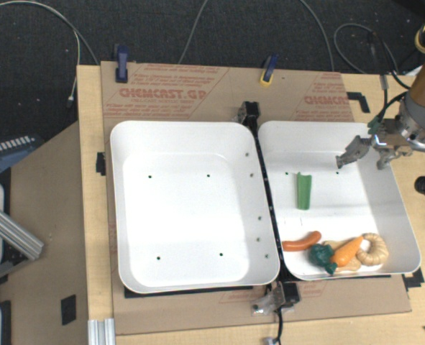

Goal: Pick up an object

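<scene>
In the camera view, the gripper is seen over the right bin, near its far right corner, jaws spread open with nothing between them. A green block lies alone near the bin's middle. A sausage, a carrot and a pastry are crowded along the near edge. Trouble is likeliest in that cluster: touching pieces could be nudged apart or pinched together, and rounded shapes could slip. The left bin holds nothing to be picked.
</scene>
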